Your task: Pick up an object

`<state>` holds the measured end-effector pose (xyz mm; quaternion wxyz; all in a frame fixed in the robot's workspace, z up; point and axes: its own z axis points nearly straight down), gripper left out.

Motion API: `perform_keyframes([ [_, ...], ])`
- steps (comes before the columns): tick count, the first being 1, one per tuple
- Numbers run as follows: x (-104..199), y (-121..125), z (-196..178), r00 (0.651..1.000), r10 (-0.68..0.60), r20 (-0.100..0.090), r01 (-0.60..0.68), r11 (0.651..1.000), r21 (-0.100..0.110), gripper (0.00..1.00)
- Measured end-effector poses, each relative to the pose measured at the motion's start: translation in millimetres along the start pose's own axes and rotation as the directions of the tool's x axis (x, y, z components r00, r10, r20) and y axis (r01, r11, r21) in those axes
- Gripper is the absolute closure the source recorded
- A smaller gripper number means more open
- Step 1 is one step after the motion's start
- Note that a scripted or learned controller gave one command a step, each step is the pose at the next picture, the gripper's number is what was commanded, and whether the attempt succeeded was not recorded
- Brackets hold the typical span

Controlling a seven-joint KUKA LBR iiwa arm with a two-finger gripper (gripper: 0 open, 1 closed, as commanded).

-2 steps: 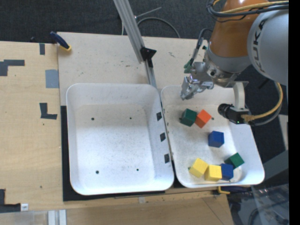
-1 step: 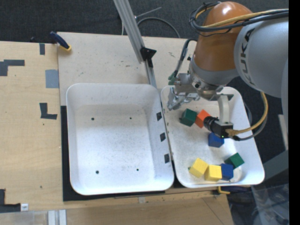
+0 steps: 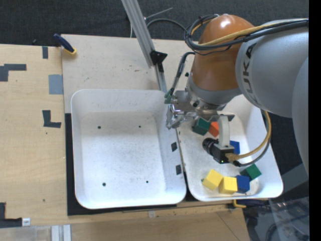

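Grey and orange, the arm (image 3: 241,59) reaches over the right bin (image 3: 268,182), and its pincer (image 3: 176,115) hangs low at the inner wall of this bin, close to the left bin (image 3: 120,149). If the pincer is spread or pressed together, I cannot tell. Just right of the pincer lie a green block (image 3: 200,127) and an orange block (image 3: 214,129). Further right and lower, near the front wall, sit two yellow blocks (image 3: 220,181), a blue block (image 3: 243,184) and another green block (image 3: 252,171).

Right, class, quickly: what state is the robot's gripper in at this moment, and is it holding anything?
Gripper: low over the right bin, near its left wall; cannot be told whether it is open, closed or holding anything.
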<state>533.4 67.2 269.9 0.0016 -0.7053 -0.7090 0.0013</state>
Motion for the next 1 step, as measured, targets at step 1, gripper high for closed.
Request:
perform_keyframes([
  [1,33.7,-31.3,24.2,1.0,0.0,0.0,0.0,1.0,0.002,1.0],
])
